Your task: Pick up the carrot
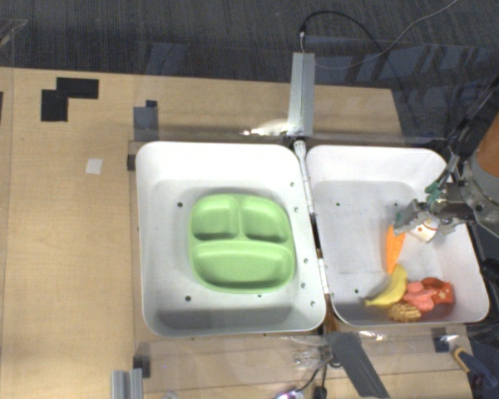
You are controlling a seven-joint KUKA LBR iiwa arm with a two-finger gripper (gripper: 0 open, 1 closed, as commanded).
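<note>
The orange carrot [392, 248] lies in the right bin [358, 181], toward its right side, pointing down the view. My gripper [416, 220] hangs just above the carrot's top end, reaching in from the right. Its fingers are small and partly blurred against the bin floor. I see nothing held between them.
A yellow banana [389, 289], a red strawberry-like piece [428, 293] and a tan piece [405, 312] sit just below the carrot near the bin's front right corner. The left bin [158, 189] holds a green divided plate [239, 241].
</note>
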